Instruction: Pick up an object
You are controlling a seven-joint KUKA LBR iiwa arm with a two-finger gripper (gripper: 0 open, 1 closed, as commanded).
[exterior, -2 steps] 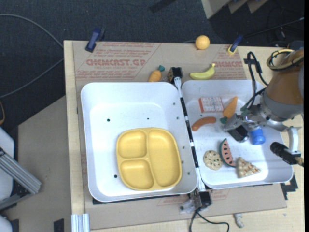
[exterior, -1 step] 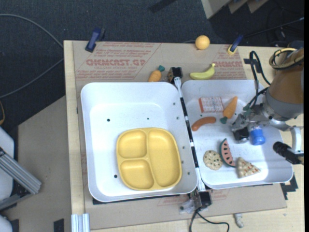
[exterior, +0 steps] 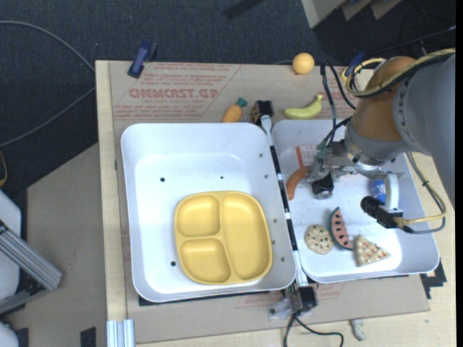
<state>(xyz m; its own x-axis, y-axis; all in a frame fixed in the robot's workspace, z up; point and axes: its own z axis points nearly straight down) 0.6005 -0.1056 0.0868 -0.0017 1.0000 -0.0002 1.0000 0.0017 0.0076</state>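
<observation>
Nearby, orange strip upright, slightly tilted

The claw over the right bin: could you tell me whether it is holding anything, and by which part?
It cannot be told. The claw hangs low in the right bin, close beside the orange strip, but no object shows between its tips.
</observation>
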